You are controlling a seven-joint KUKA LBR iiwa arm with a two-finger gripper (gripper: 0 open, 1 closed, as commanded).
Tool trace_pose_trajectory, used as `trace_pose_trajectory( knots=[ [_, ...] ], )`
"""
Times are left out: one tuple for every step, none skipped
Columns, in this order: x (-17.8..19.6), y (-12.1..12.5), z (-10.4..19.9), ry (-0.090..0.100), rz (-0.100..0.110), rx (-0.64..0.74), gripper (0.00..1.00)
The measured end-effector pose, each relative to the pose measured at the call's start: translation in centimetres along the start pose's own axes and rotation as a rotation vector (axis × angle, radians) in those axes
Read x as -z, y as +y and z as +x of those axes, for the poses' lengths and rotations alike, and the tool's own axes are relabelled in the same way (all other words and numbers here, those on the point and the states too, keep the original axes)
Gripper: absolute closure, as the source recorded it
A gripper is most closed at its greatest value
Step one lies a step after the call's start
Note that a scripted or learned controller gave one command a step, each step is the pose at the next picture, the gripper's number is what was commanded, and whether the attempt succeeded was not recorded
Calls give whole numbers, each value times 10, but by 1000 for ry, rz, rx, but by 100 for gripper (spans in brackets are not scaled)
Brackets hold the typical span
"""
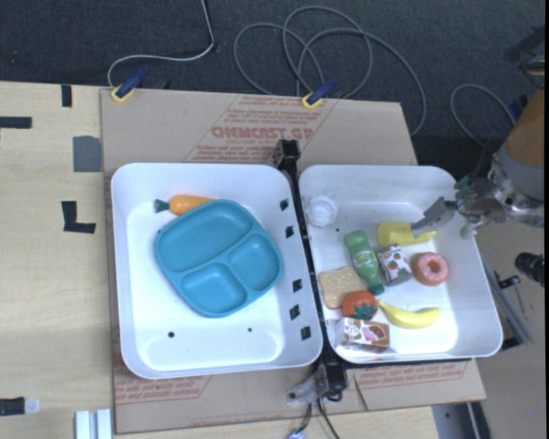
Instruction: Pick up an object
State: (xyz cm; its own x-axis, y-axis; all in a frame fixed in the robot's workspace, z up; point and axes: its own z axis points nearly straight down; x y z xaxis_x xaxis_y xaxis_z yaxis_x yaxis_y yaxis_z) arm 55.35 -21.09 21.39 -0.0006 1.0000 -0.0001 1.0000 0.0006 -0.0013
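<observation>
Legibly, "CHEMCAST GP" on cardboard [169, 122]; gripper [433, 216] above bin [384, 170]

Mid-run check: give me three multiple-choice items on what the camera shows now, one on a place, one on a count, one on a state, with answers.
1. Where is the blue plate?
A. right bin
B. left bin
C. on the bench outside the bins

2. How many compartments does the blue plate have?
A. two
B. five
C. three

3. The banana is:
A. lying on the right bin's floor
B. lifted by the gripper
C. resting on the blue plate

Answers:
1 B: the plate sits within the left bin's walls.
2 C: one large section and two smaller ones.
3 A: it lies on the bin floor, apart from the gripper, which is up by that bin's right rim.
</observation>
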Motion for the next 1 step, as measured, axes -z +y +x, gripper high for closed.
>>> trace_pose_trajectory(
  knots=[
    [-113,14,39,-5,-10,-1,0]
  ],
)
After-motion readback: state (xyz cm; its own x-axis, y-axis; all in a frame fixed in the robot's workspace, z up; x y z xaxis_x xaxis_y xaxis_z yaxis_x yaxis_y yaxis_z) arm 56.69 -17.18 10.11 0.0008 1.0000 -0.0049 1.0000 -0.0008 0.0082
